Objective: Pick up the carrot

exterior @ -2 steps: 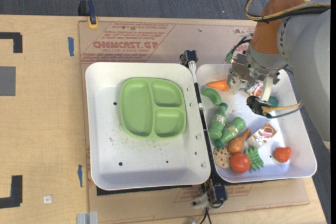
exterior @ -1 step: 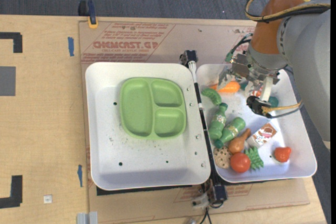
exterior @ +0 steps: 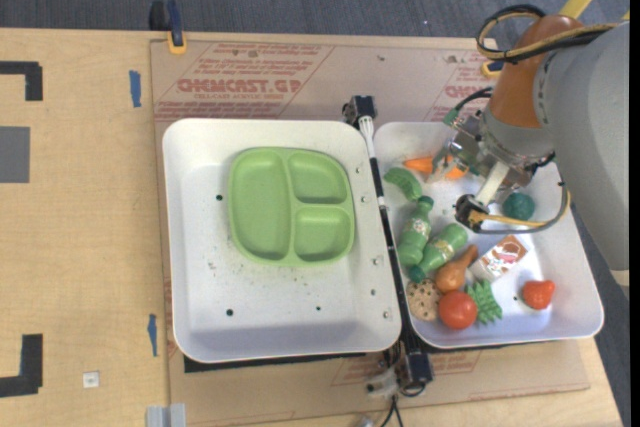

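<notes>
In the right bin [exterior: 570,310], the carrot [exterior: 421,164] is lying near the far-left corner, its orange body partly hidden under the arm's wrist. The gripper [exterior: 462,153] is hanging just beside and over it, but whether it is spread or closed on anything I cannot tell. Judging from this, the pick is not yet showing as done: the carrot is sitting low among the toys, with grasping and lifting seemingly left

Tabletop [exterior: 80,245], light wood: printed cardboard sheet [exterior: 300,75] laid flat; on it, left white bin [exterior: 190,245] and right white bin [exterior: 570,305], touching.
</notes>
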`<state>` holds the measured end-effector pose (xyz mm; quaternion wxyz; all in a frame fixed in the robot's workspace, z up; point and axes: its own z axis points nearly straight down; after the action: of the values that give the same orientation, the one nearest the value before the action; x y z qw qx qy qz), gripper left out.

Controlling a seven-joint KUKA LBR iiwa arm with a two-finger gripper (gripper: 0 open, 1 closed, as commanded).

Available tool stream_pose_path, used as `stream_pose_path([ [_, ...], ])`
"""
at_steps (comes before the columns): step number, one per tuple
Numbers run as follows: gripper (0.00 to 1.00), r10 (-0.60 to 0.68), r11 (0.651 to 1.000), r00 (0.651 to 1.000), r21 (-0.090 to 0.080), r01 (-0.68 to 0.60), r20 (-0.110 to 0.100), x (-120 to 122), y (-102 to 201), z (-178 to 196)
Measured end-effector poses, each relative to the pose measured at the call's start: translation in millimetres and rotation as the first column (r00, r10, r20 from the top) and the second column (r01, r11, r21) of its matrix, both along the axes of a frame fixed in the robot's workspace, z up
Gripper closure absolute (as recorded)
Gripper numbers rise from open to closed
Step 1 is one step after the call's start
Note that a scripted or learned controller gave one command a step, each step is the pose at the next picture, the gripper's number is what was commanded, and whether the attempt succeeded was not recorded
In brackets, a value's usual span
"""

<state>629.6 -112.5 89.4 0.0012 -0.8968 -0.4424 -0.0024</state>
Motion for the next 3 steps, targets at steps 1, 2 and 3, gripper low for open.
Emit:
stream_pose_path([
  [1, 0.0, -0.244, 0.97, 0.97, -0.001, 0.244, 0.003, -16, -21, 0],
  [2, 0.0, -0.426, 0.904, 0.904, -0.028, 0.426, -0.032, 10, 3, 0],
  [3, 0.0, -0.52, 0.853, 0.852, 0.002, 0.522, -0.06, 15, -52, -1],
])
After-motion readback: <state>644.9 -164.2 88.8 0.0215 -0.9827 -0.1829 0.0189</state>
